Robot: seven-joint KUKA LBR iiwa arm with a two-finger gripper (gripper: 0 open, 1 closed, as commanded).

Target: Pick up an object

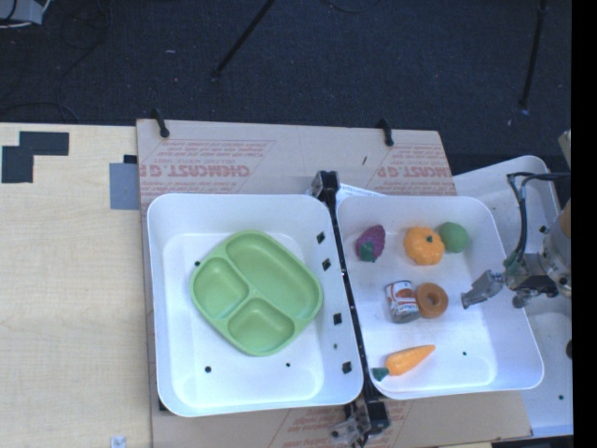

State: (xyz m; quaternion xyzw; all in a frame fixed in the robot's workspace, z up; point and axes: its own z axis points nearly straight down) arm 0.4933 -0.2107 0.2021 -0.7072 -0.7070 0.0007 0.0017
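Nearest the camera, an orange plastic carrot with a green stub [409, 360] is seen lying flat in the right-hand shallow white bin [522, 367], close to its front wall. Further in, a small silver can with a red label [401, 301] is found touching a brown ring-shaped toy doughnut [432, 300] on its right. The two-finger gripper [483, 289] is placed low over the same bin's right side, near the doughnut but apart from it; nothing is seen held in it, and whether it is wide or narrow cannot be told.

In the left-hand shallow white bin [177, 381], a light green plastic plate with 3 compartments [256, 292] is laid flat near the middle.

Toward the back of the right-hand bin, 3 items are set in a row: a purple toy vegetable [370, 243], an orange toy pumpkin [423, 246] and a green round toy fruit [454, 237], the last 2 just beside each other.

Beyond both bins, a printed brown cardboard sheet [280, 161] is spread under them.
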